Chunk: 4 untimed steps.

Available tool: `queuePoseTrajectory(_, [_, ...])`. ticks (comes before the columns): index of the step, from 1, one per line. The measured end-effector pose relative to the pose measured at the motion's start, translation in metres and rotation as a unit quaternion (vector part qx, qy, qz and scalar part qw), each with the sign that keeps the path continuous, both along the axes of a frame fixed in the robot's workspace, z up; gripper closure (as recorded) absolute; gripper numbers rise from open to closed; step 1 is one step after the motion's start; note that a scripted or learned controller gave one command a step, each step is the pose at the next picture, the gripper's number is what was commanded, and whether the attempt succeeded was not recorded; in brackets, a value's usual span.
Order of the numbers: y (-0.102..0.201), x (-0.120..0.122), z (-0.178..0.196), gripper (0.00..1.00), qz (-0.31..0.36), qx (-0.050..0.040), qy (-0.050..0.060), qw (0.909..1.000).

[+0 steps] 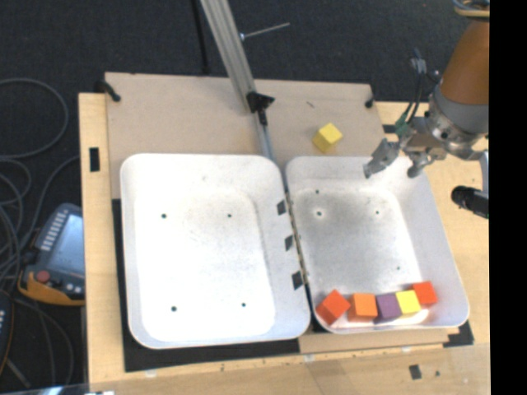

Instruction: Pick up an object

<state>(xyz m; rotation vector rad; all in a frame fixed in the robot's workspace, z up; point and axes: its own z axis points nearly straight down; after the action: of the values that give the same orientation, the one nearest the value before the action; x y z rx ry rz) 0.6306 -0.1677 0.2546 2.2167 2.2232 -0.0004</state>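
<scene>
Blocks [379, 304] sit in a row against the near wall of the right bin [440, 237]. Your gripper [397, 161] hovers over the far rim, jaws spread and empty. Bring it down on one block's free sides.

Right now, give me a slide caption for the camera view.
KUKA arm's open gripper hovers above the right bin's far edge; five coloured blocks line its near wall, one yellow cube sits outside.
</scene>
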Motion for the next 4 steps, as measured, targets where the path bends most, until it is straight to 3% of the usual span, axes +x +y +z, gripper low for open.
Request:
queuePoseTrajectory(1, [0.0, 0.0, 0.0, 0.0, 0.001, -0.0004, 0.0, 1.0])
queuePoseTrajectory(2, [0.115, -0.007, 0.031, 0.0, 0.004, 0.0019, -0.002, 1.0])
queuePoseTrajectory(3, [0.119, -0.07, -0.007, 0.0, -0.002, 0.0006, 0.003, 1.0])
queuePoseTrajectory(4, [0.151, -0.134, -0.034, 0.0, -0.004, 0.0014, 0.003, 1.0])
